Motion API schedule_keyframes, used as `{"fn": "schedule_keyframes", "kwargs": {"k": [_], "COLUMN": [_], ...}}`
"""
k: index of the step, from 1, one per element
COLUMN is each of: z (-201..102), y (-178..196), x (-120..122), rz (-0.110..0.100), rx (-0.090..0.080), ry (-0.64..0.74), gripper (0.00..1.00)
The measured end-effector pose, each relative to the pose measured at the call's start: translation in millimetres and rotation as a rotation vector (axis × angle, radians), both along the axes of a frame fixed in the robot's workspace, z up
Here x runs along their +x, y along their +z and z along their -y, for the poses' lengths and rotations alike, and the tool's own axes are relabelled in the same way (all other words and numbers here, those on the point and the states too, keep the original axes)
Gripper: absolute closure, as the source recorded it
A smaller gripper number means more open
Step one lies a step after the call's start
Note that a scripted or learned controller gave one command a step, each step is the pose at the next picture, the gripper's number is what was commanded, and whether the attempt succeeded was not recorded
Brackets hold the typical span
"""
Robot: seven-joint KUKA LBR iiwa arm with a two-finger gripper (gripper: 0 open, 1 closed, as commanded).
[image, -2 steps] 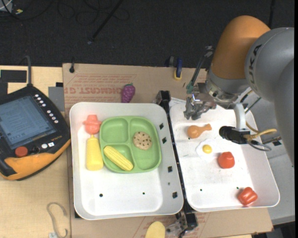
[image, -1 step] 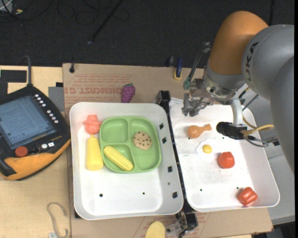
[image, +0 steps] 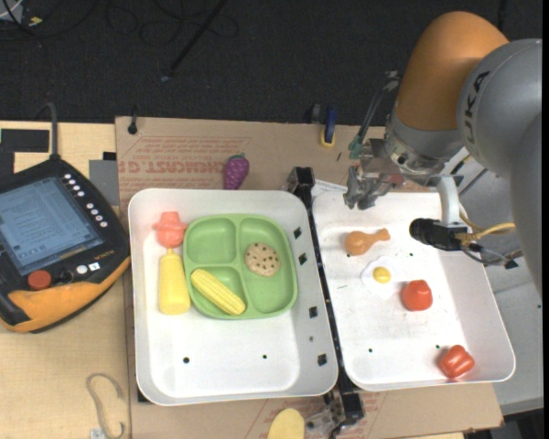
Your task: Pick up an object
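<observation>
My gripper [image: 360, 196] hangs over the back left corner of the right bin [image: 494, 314], open, with nothing between its fingers. Just in front of it lies an orange-brown drumstick [image: 366, 240]. Nearer the front are a fried egg [image: 382, 273], a red cup-shaped piece [image: 417, 294] and a red pepper [image: 456, 361] by the front right corner. In the left bin [image: 220, 364], a green divided plate [image: 241, 245] holds a cookie [image: 263, 259] and a corn cob [image: 218, 291]. A yellow bottle [image: 172, 282] and a pink piece [image: 169, 230] lie to its left.
A purple toy [image: 236, 170] lies on the cardboard behind the left bin. A yellow object [image: 286, 423] sits in front of the bins. A teach pendant [image: 46, 236] rests on the bench at the left. The front half of the left bin is bare white.
</observation>
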State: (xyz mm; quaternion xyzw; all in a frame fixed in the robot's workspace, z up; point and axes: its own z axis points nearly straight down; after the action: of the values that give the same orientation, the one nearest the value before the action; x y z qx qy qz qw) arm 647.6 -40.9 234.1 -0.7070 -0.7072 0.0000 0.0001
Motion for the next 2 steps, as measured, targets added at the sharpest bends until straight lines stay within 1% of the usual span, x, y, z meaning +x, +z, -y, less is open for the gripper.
{"fn": "schedule_keyframes", "kwargs": {"k": [2], "z": [-0.9], "y": [2.3], "x": [-2.2], "rz": [-0.002], "rx": [0.0], "ry": [-0.003], "gripper": [1.0]}}
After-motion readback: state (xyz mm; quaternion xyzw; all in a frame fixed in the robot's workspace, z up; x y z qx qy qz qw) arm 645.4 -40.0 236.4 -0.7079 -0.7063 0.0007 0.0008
